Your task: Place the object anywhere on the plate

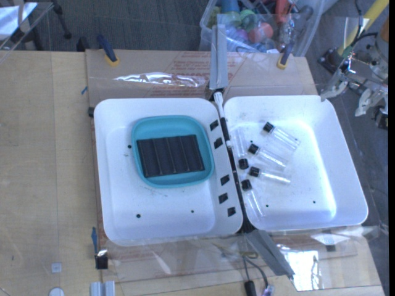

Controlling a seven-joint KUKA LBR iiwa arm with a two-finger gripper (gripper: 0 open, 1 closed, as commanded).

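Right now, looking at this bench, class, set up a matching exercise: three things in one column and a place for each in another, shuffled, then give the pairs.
Things:
1. teal plate
2. clear vials
3. bin of toys

Places:
A. behind both white bins
B. in the right bin
C. in the left bin

Pairs: 1-C, 2-B, 3-A

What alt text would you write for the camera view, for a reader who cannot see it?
Two shallow white bins sit side by side on a bench: the left bin holds a teal plate with a dark ribbed insert, and the right bin holds several clear vials with black caps, lying near its left side.
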